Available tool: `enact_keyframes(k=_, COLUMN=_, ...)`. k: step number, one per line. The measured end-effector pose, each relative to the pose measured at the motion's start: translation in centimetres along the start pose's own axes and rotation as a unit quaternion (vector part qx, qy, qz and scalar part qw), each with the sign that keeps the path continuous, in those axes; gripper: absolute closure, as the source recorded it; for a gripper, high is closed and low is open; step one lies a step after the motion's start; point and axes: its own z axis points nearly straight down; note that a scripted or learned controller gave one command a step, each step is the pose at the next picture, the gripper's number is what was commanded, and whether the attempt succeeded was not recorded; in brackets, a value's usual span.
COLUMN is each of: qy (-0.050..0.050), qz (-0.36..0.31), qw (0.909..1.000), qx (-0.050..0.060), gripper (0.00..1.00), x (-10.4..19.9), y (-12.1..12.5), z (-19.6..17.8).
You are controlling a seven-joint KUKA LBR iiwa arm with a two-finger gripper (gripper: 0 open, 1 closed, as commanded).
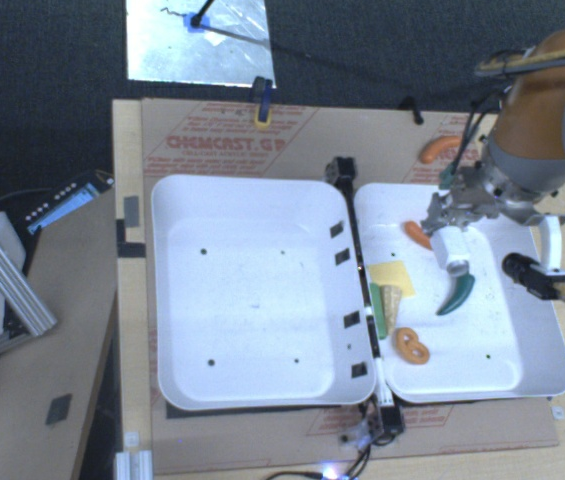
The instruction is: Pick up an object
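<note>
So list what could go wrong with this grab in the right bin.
1. The gripper hangs over the right bin with the green curved piece just below it and a small orange piece beside it; it may close on neither.
2. The yellow block, the green strip and the pretzel-shaped piece crowd the bin divider, where a grab could hit the wall.

Toys [414, 348] — all in right bin [532, 368]

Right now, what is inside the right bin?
The right bin holds an orange piece, yellow block, green strip, teal curved piece and pretzel. The end effector covers anything beneath it.
</note>
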Motion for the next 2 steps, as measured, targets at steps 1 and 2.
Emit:
enact_keyframes(k=1, qy=0.001, qz=-0.006, qw=1.0, qx=0.0, gripper=1.0, x=11.6, y=1.5, z=4.6)
enact_keyframes(k=2, qy=0.001, qz=-0.003, qw=1.0, qx=-0.004, gripper=1.0, x=13.4, y=2.5, z=-6.0)
